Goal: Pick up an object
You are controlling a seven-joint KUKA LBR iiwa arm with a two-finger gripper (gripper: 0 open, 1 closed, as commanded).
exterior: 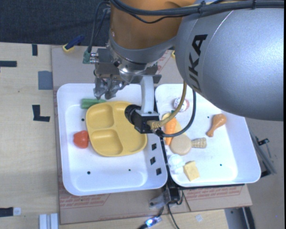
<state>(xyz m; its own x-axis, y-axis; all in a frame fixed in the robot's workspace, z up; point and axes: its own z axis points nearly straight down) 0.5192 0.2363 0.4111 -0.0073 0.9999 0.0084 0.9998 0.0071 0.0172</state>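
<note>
Reaching for the green piece at the far edge of the left bin

Hovering over the far edge of the left bin (66,175), the gripper (106,93) hangs just above a green strip-shaped toy (91,102) that lies between the bin's far wall and a yellow divided plate (113,129). How wide the gripper is set I cannot tell, since its tips blur together against the dark mount above them; nothing can be seen held in it.

The green strip looks like the nearest candidate for the pick. It is low and thin and touches or nearly touches the plate's rim, so a good attempt would, in my judgement, come straight down with the fingers straddling the strip's narrow width, clear of the plate's rim and the bin wall. Landing on the rim would likely tip or shove the plate instead of closing on the toy.

Other things wait if that fails: a red tomato-like toy (81,139) at the plate's left side, and in the right bin (243,171) a drumstick (216,124), a round biscuit-coloured piece (180,145), a cone (199,143), a cheese wedge (191,170) near the front edge, and an orange piece (170,128) near the wall dividing the bins.

Readable writing: the large dark letters "KA" on the grey arm (238,51), part of the maker's name. No labels on the toys can be read.
</note>
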